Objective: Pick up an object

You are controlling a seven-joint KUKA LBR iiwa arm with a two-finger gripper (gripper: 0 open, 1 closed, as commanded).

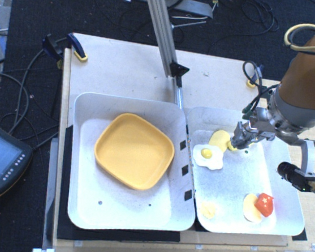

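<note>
The arm is reaching in from the right of the frame, its orange band sitting at the upper right, and the gripper [240,139] is hanging low over the upper part of the right bin [282,226], right of centre in the picture. It is coming down beside a pale yellow piece [219,139], whose right edge is lying just under or against the tool's tip; whether they are touching I cannot tell, and how the tool is set is not readable from this angle either, since the dark wrist is covering its lower end. Nothing is visibly being carried. Just below and left of that piece, a toy fried egg [208,156] is lying flat on the bin floor, near the divide between the bins. Toward the lower right of the frame, a red piece [264,204] is resting against a cream-coloured one [251,209], well apart from the tool, and a small faint yellow bit [208,211] is sitting near the bin's lower left corner. The left bin [79,210] is holding a yellow square plate [135,150], centre left. Judging from this, the approach step is in hand, with the pale yellow piece as the likely target. The next move is calling for a final descent centred on that piece, a firm close, then a straight lift to test the hold.
</note>
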